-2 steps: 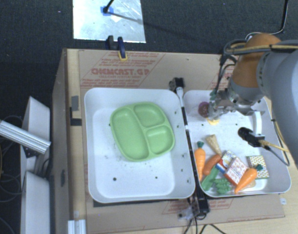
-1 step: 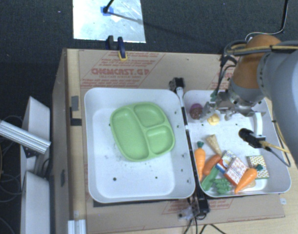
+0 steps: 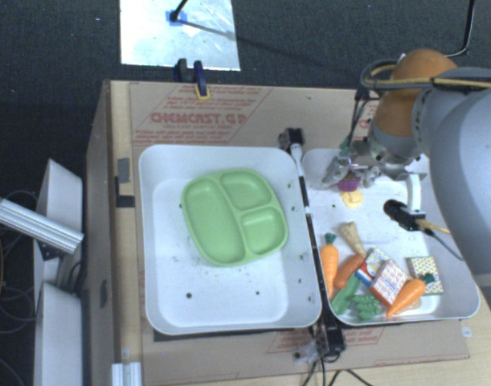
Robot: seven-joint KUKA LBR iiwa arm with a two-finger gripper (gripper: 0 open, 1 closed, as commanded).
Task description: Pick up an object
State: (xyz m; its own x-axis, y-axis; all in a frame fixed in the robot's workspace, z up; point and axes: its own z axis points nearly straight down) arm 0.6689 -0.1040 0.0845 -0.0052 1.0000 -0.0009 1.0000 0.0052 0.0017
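My gripper [image 3: 353, 171] hangs over the far left corner of the right bin [image 3: 462, 300]. Right under it lie a small purple piece [image 3: 349, 186] and, just nearer, a small yellow piece [image 3: 353, 200]. Whether either piece is touched by the gripper cannot be made out. Toward the front of that bin is a pile of toy food: an orange carrot [image 3: 329, 265], a second carrot [image 3: 406, 296], a tan cone [image 3: 351, 233], a red and white box [image 3: 387, 281] and green vegetables [image 3: 360, 305].
The left bin [image 3: 161, 296] holds a light green divided plate [image 3: 233, 215]. A raised divider [image 3: 308, 215] runs between the two bins. A small checkered card [image 3: 428, 270] lies at the right of the pile. The grey arm [image 3: 462, 159] covers the right bin's far right side.
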